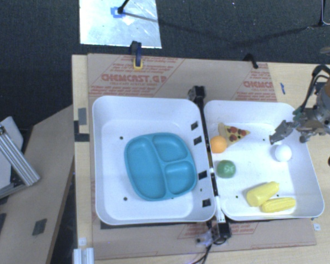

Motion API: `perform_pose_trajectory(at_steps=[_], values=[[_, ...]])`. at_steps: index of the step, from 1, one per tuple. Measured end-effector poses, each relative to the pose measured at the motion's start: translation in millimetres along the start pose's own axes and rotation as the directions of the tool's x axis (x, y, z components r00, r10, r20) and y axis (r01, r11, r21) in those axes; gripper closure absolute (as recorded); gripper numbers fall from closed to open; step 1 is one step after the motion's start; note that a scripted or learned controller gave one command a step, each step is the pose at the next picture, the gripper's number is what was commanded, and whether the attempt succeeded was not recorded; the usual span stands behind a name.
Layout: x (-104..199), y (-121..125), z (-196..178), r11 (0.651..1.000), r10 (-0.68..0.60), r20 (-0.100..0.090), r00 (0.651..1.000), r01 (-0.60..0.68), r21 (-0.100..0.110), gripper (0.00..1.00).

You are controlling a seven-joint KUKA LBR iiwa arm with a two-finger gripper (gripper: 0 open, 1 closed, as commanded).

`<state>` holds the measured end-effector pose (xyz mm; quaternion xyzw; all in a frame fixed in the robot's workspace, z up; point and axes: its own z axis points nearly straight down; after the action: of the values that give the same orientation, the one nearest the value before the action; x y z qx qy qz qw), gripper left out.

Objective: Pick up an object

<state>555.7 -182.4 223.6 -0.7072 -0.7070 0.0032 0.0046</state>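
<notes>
The right bin (247, 111) holds a pizza slice (232, 131), an orange ball (218, 144), a green ball (226, 168), a white ball (282, 153), a yellow block (262, 193) and a yellow corn cob (278, 204). My gripper (289, 130) hovers at the bin's right side, just above and behind the white ball. Its fingers (279, 133) are spread apart with nothing between them.
The left bin (113, 114) holds a blue sectioned tray (160, 165). A black divider clamp (198, 95) sits between the bins. The arm enters from the right edge. Cardboard lies under both bins.
</notes>
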Motion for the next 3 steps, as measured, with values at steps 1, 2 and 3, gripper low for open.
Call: perform_pose_trajectory(at_steps=[1, 2, 3], values=[[1, 3, -7, 1.000, -0.003, 0.003, 1.000, 0.003, -0.012, 0.00], [-2, 3, 55, 1.000, -0.001, 0.001, 1.000, 0.001, -0.008, 0.00], [5, 11, 114, 1.000, -0.004, -0.005, 1.000, 0.004, -0.008, 0.00]])
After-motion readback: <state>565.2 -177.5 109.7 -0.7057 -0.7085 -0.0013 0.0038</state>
